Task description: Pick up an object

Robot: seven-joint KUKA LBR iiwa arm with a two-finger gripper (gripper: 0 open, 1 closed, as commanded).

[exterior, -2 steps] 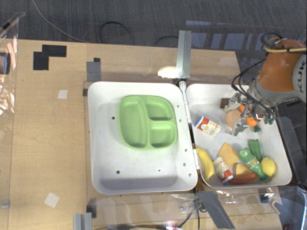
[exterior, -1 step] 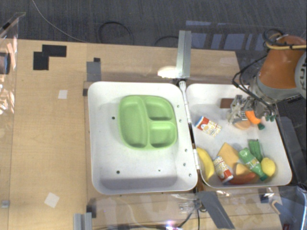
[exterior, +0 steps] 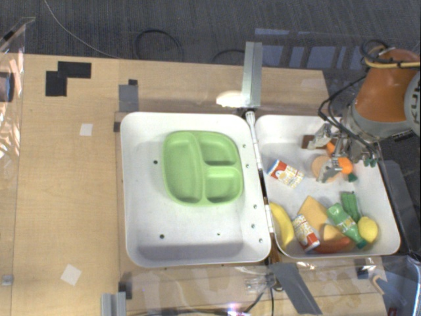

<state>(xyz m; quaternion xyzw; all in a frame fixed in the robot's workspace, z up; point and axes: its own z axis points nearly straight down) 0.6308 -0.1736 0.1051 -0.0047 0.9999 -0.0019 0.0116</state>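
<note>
Below me I count two white bins [exterior: 131, 196], one green divided tray [exterior: 200, 167], one banana [exterior: 281, 223], one lemon [exterior: 368, 229], one small can [exterior: 305, 232], one white carton [exterior: 285, 173] and one green bottle [exterior: 346, 221].

Right bin [exterior: 388, 242] front crowded (toys heaped, touching); open floor around carton [exterior: 285, 173].

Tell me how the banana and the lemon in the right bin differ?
The banana is long and curved; the lemon is short and rounded. The banana lies along the bin's left wall, the lemon near its right wall. The banana looks larger than the lemon. Both are yellow and lie near the front of the right bin.
</note>
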